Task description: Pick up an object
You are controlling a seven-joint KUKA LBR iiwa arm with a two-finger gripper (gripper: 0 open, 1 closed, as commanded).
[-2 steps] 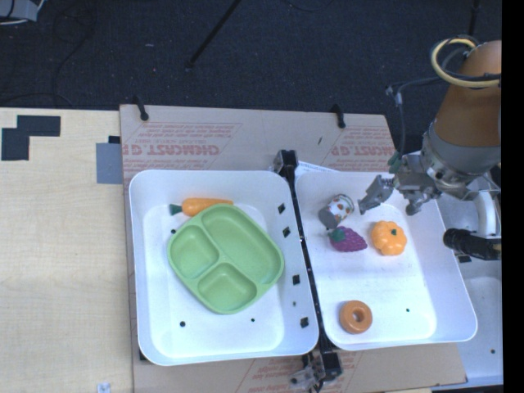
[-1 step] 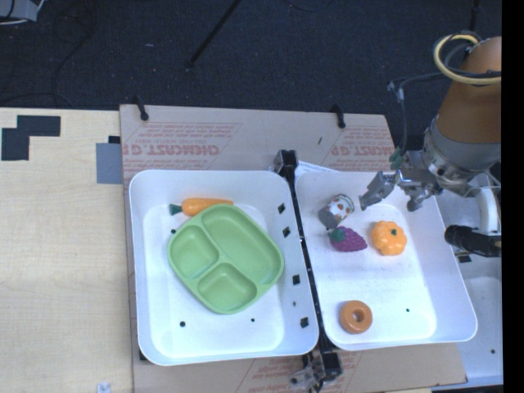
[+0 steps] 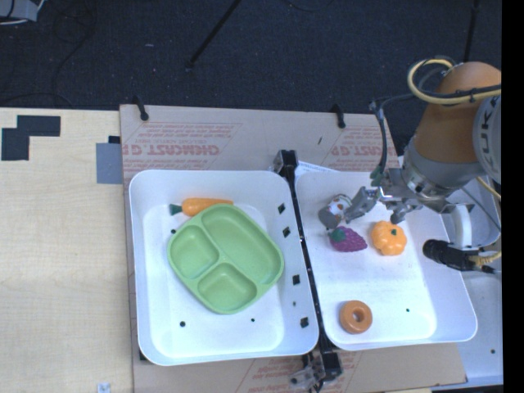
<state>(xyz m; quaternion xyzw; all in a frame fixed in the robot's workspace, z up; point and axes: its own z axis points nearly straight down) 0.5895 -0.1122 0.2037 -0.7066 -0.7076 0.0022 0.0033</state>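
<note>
In the right bin [image 3: 458, 318] lie a purple bunch of toy grapes [image 3: 349, 240], an orange toy pumpkin [image 3: 389, 238], a brown donut [image 3: 355, 316] near the front, and a small grey-white object [image 3: 332, 211]. My gripper [image 3: 379, 210] hangs over the bin's far part, just behind the grapes and the pumpkin. It is open, with one finger [image 3: 358, 206] reaching toward the small grey-white object and the other one above the pumpkin. Nothing is between the fingers.
The left bin [image 3: 147, 301] holds a green divided plate [image 3: 225, 257] with an orange toy carrot [image 3: 205, 205] behind it. A black divider [image 3: 296, 244] separates the bins. Cardboard lies beneath them.
</note>
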